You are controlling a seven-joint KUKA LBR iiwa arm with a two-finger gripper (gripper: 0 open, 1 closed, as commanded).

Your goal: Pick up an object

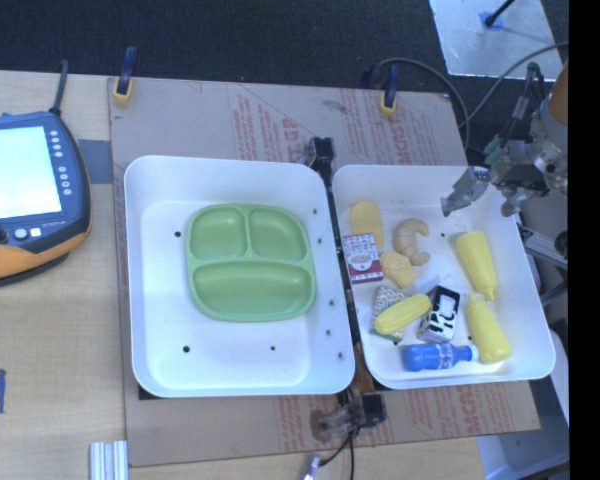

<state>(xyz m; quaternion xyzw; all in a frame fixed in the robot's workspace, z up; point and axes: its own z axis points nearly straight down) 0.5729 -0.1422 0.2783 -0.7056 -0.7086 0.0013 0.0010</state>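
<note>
1. Gripper (487, 196) poised over the upper right part of the right bin (540, 368), fingers spread apart with nothing between them.
2. Arm reaching in from the right edge, cables trailing above it.
3. Lying in the right bin: a croissant (411, 234) near the middle top, a yellow block (366, 218) to its left, a small red and white carton (361, 258) against the left wall.
4. Lower down: a corn cob (402, 314) resting tilted, a black and white packet (441, 314) just beside it, a blue bottle (437, 356) lying on its side near the front wall.
5. Along the right side: two more yellow corn cobs, one (476, 262) just below the gripper, the other (488, 331) nearer the front.
6. Left bin (150, 268) holding a green divided plate (250, 262), sitting flat near the centre.
7. Further left on the bench: a teach pendant (25, 193) with a pale screen.
</note>
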